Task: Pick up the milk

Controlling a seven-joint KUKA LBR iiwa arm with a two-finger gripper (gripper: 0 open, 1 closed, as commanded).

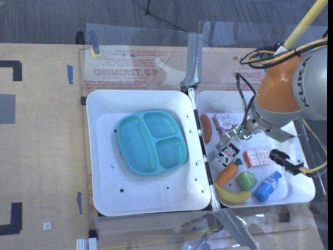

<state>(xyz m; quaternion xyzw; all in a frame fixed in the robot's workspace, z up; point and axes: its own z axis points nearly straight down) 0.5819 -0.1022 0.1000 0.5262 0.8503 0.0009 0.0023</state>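
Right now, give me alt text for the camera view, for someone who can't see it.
A grey and orange robot arm reaches into the right bin, its gripper above a small black-and-white carton among toy foods. The left bin holds a blue divided plate.

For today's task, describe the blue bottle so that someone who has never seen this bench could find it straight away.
Start at the right-hand white bin, the one crowded with toy food, and go to its near right corner. The blue bottle lies there tilted, just right of the green apple and the banana. It is the one blue item in that bin.
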